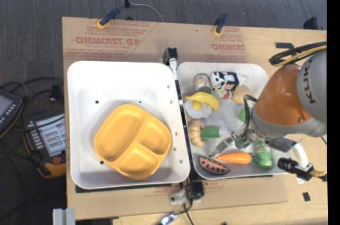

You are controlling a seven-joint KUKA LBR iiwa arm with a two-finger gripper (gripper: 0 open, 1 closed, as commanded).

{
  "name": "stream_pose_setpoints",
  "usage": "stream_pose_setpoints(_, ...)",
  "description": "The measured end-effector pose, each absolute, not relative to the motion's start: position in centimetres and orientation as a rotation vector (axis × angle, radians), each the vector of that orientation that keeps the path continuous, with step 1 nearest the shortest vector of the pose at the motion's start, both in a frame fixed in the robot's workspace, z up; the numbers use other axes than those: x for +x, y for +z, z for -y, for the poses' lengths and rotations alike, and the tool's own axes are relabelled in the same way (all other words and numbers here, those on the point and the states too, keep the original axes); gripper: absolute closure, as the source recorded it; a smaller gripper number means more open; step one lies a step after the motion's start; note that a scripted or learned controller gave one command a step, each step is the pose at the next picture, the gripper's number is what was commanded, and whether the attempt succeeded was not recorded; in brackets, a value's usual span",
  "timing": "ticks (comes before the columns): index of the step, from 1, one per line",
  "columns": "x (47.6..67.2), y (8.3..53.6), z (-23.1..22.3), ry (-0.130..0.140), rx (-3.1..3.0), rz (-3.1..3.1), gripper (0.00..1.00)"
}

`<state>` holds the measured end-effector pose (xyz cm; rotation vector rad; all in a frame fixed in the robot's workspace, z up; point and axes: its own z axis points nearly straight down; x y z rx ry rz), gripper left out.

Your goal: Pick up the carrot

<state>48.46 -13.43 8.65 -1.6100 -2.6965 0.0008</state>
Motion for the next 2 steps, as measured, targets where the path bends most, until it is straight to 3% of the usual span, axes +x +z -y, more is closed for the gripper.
stream_pose_setpoints(1, 48.8, 8.7, 12.3, -0.009, -2.121, 2.329, 0.00)
stream_pose_setpoints(2, 48.8, 8.7, 15.9, -0.013, -2.518, 1.875, 0.00)
